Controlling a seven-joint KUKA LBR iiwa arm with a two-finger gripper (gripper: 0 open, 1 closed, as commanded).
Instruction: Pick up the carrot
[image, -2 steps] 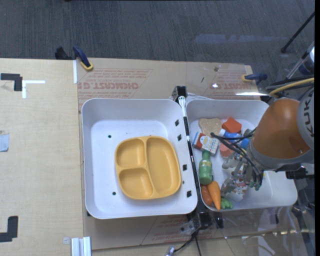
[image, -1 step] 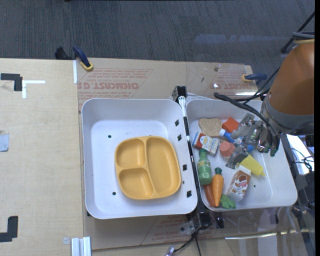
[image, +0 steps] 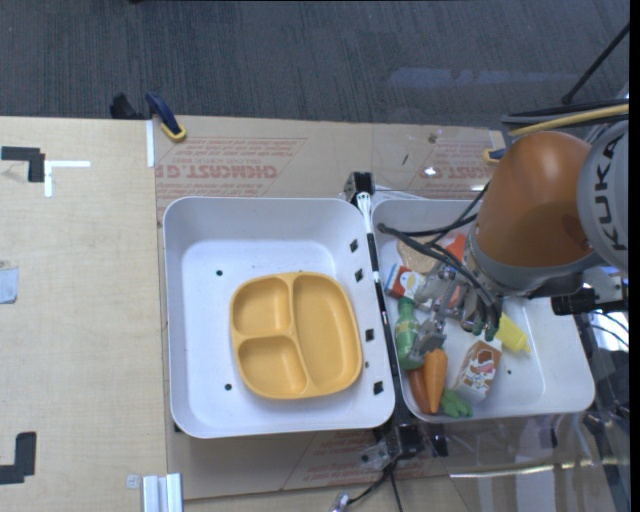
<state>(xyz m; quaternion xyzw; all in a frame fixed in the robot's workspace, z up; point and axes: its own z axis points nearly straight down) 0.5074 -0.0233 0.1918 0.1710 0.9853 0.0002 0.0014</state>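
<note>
gripper (image: 437, 322) low in right bin (image: 560, 385), finger state unclear | carrot (image: 434, 377) just below it, lower right | yellow plate (image: 296, 334) in left bin (image: 200, 250)

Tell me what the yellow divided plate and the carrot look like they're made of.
The yellow plate looks like molded plastic: uniform colour, smooth matte surface, rounded compartment ridges. The carrot is probably a plastic toy, going by its even orange colour and smooth skin, though at this size I cannot rule out rubber or foam.
</note>
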